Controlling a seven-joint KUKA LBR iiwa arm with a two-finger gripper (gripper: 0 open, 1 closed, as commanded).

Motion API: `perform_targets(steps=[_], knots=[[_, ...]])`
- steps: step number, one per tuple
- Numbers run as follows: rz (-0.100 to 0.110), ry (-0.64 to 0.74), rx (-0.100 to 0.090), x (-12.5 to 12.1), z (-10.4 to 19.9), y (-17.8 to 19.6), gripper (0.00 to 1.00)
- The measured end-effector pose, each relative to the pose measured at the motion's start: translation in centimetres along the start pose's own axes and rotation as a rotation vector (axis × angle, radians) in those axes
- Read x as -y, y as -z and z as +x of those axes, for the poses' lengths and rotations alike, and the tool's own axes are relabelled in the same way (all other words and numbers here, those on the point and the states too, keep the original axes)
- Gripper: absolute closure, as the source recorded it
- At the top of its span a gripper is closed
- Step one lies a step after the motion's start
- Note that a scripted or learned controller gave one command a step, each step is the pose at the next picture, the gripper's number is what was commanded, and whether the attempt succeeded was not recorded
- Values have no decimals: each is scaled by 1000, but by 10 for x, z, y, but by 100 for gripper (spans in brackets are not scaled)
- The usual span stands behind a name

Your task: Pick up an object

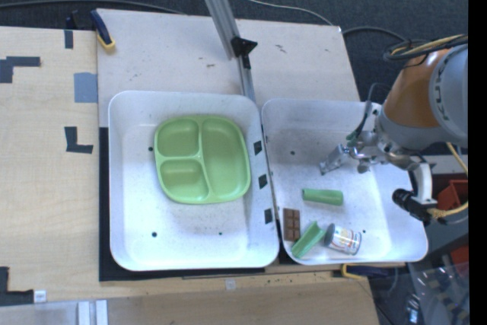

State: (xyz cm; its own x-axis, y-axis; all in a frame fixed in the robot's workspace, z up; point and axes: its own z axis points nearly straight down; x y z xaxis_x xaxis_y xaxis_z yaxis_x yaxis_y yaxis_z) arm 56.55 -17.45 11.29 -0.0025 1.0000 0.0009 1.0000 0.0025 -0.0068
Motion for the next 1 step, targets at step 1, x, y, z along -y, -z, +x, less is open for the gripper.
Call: perform_targets(steps=[1], knots=[[-4,1,1,-1,0,13,100]])
